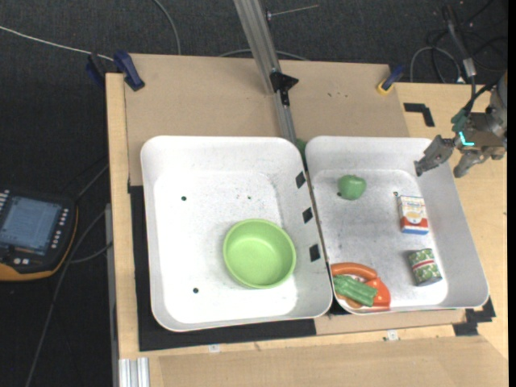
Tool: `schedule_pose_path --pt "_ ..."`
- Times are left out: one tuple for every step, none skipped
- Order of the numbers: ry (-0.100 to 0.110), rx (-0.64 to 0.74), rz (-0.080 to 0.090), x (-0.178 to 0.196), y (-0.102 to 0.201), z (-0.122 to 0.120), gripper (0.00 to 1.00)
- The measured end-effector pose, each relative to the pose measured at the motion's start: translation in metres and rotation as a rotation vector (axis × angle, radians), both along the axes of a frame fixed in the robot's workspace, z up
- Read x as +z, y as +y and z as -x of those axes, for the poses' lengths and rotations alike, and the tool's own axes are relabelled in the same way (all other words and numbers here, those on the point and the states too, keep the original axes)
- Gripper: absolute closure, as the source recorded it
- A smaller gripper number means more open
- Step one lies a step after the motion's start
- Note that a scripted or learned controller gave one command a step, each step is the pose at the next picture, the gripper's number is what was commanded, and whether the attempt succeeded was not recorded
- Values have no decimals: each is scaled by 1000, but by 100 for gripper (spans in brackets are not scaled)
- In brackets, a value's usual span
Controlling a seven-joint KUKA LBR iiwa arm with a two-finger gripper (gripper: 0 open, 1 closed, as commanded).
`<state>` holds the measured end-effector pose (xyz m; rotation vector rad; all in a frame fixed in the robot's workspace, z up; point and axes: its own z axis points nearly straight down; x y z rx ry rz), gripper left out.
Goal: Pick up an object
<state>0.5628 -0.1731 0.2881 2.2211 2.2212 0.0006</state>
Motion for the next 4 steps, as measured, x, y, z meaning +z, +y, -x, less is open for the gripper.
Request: schedule_pose_path --pt "0 0 0 0 0 0 0" --pt "4 0 -1 -51 -8 7 0" --pt "4 0 -1 -109 -13 14 0" --pt "4 0 -1 -154 -13 7 0"
